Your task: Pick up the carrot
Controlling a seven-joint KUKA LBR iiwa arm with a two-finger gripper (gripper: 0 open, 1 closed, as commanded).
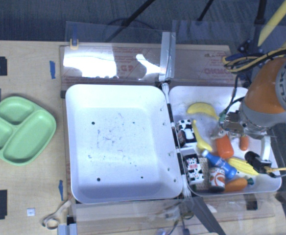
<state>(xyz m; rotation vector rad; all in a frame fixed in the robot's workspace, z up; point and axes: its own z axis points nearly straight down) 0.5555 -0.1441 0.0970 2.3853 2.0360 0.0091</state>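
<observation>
Your two-finger gripper point(229, 131) sits low in the right white bin point(275, 186), grip state impossible to tell, and the tapered orange carrot point(236, 184) lies unlifted just below it, toward the bin's near wall.

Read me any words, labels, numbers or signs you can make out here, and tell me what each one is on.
None can be read.
Red print on the clear panel behind the left bin: blurred.
Red print on the brown board behind the right bin: too small.
Black-and-white patterned box in the right bin: no legible text.
White and orange can: label blurred.
</observation>
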